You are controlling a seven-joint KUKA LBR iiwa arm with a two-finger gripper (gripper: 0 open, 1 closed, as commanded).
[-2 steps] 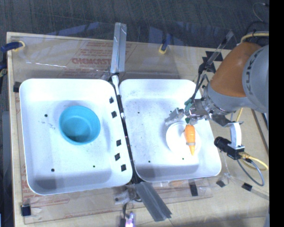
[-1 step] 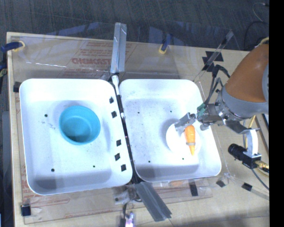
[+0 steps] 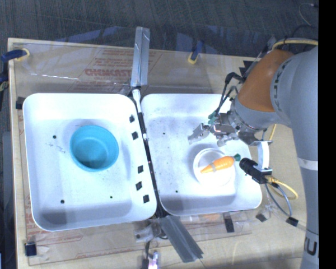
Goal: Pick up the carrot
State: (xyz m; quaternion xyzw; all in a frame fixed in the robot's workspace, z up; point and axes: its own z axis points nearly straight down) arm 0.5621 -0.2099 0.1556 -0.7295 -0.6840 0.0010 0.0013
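An orange carrot (image 3: 220,164) lies in a small white bowl (image 3: 201,162) in the right bin, toward its front right. My gripper (image 3: 208,137) hovers just above and behind the bowl, a little left of the carrot. It is open and nothing sits between its fingers. The arm's grey wrist with the orange band (image 3: 257,88) reaches in from the right.
A blue bowl (image 3: 94,147) sits in the middle of the left bin (image 3: 45,206). The right bin (image 3: 168,189) has bare floor left of the white bowl. A ridge with black clips (image 3: 141,161) divides the two bins. Cables (image 3: 277,186) hang by the right bin's edge.
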